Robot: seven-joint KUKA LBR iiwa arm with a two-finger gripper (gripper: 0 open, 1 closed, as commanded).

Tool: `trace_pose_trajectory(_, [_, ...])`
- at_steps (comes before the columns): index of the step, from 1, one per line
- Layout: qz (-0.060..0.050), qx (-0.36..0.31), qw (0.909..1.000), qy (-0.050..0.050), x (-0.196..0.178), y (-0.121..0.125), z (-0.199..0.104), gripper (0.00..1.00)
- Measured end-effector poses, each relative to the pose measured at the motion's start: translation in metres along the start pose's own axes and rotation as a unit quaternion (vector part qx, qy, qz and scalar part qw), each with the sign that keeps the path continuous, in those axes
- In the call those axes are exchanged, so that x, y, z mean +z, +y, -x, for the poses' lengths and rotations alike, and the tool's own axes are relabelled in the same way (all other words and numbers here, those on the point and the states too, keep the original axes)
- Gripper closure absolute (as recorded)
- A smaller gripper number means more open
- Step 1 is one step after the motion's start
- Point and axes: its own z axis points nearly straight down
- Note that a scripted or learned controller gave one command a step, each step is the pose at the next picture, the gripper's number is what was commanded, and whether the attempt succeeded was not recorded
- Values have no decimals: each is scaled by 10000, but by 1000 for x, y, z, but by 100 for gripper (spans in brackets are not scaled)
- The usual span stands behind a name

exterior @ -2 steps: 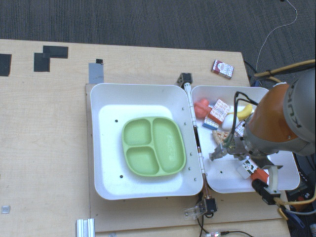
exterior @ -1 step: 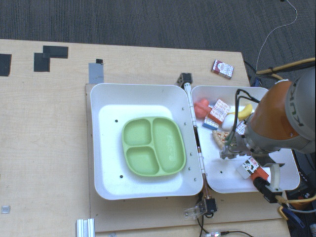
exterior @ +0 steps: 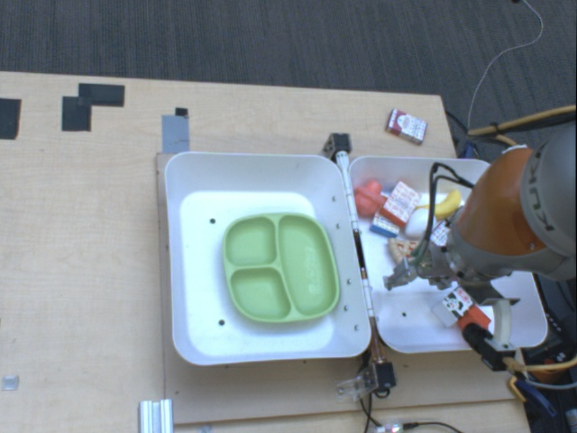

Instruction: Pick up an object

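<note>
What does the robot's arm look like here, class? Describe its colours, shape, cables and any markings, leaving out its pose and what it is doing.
The arm is thick and rounded, with a grey casing and a wide orange band above the wrist. A thin black cable loops beside the band. The claw is small, dark and metallic, blurred in this view. No lettering or markings can be made out.

- I am looking down on a pale wooden bench (exterior: 81, 269) that is taking up most of the view.
- Dark grey carpet (exterior: 270, 21) is running along the top, behind the bench.
- Black tape patches (exterior: 90, 105) are sitting on the bench's far left.
- A thin white cable (exterior: 505, 48) is trailing across the carpet at upper right.
- Light is falling evenly, with no hard shadows showing.
</note>
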Motion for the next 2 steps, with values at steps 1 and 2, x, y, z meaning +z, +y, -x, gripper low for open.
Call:
trace_pose_trajectory(1, [-58,21,10000,1,22,-5,0,0])
trace_pose_trajectory(2, [-33,9,10000,3,11,-3,-1,100])
